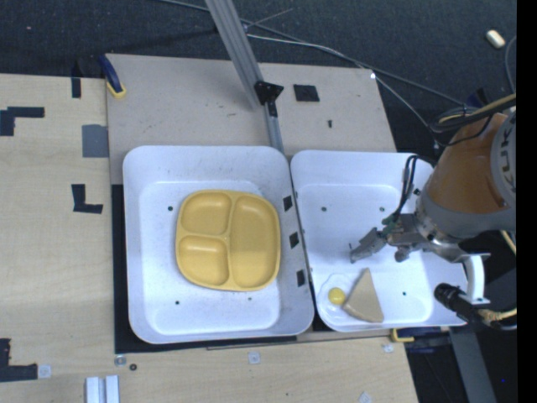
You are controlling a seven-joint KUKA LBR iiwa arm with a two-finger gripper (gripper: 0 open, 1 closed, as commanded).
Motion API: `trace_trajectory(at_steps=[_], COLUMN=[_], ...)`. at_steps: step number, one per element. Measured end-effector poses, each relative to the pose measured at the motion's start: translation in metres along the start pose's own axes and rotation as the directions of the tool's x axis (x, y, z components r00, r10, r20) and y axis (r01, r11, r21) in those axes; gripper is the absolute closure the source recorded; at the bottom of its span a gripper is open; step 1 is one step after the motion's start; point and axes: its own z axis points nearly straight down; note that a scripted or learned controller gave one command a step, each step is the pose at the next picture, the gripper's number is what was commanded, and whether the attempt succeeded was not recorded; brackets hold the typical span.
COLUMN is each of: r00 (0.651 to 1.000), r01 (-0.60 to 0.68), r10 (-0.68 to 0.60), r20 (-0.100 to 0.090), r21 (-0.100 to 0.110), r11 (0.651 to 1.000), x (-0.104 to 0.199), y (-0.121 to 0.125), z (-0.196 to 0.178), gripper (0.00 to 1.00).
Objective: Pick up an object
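No text, label, brand or number can be read anywhere here.

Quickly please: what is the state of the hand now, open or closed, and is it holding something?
Hand: open, holding nothing, fingers spread above the right bin, beside the tan wedge.

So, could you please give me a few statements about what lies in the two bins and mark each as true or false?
1. The yellow divided plate lies in the left bin. True.
2. The tan wedge lies in the same bin as the plate. False: it lies in the right bin, near the front edge.
3. A small yellow ball sits just left of the wedge. True.
4. The hand grips the wedge. False: it hangs above the wedge, apart from it, with nothing between its fingers.
5. The plate has three compartments. True.
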Motion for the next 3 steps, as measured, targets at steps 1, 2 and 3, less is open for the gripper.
trace_trajectory(at_steps=[1,2,3], r00=[1.0,1.0,1.0], r01=[-0.001,-0.001,0.0], r10=[0.001,0.001,0.0], r20=[-0.001,0.002,0.002], r21=[0.002,-0.008,-0.013], r11=[1.0,1.0,1.0], x=[0.0,0.0,0.0], y=[-0.004,-0.003,-0.001], z=[0.065,0.07,0.058], gripper=[0.0,0.0,1.0])
